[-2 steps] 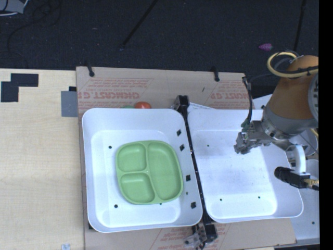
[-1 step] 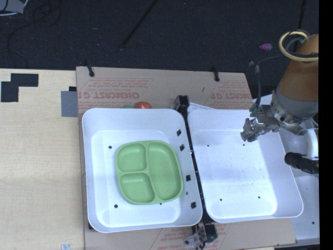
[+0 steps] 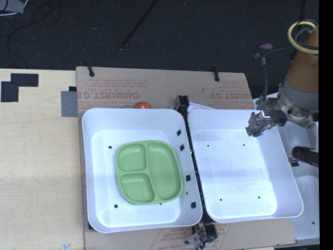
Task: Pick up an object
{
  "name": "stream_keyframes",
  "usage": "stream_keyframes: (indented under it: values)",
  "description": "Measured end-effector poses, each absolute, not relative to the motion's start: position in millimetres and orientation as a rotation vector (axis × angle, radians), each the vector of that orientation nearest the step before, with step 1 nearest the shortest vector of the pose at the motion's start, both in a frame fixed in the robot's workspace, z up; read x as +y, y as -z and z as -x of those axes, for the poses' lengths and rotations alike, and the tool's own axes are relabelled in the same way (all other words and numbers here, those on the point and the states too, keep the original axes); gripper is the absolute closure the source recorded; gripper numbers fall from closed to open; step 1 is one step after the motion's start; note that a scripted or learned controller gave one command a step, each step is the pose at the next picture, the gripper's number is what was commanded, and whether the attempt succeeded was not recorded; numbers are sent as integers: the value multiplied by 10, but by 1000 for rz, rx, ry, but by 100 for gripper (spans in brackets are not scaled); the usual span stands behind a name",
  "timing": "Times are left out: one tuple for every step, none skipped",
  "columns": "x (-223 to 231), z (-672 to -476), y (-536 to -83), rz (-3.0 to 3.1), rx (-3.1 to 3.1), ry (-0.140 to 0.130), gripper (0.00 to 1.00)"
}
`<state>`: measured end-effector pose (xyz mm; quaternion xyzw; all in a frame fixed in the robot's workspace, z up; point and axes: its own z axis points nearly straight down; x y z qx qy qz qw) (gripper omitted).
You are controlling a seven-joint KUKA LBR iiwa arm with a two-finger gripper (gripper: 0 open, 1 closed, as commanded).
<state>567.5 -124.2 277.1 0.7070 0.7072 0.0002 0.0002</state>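
A light green divided plate (image 3: 150,172) with three compartments lies flat in the left bin (image 3: 99,134). My gripper (image 3: 258,125) hangs over the far right corner of the right bin (image 3: 239,191), well away from the plate. It is small and dark against the bin wall, and nothing shows between it and the bin floor. The arm's grey wrist with its orange band rises behind it at the right.
A small red and green object (image 3: 139,106) peeks over the far rim of the left bin, outside it on the cardboard sheet (image 3: 156,90). A black clip strip (image 3: 188,155) joins the two bins. Wooden bench top (image 3: 36,165) extends to the left.
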Motion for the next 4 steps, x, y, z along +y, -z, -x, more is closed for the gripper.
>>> stream_keyframes:
  values:
    - [-671, -5550, -2603, -2222, 2228, 4, 100]
    - [-198, -5356, -2476, -2222, 2230, 5, 100]
    - [267, -5175, -2410, -2221, 2230, 5, 100]
    - [793, -5167, -2445, -2219, 2229, 3, 100]
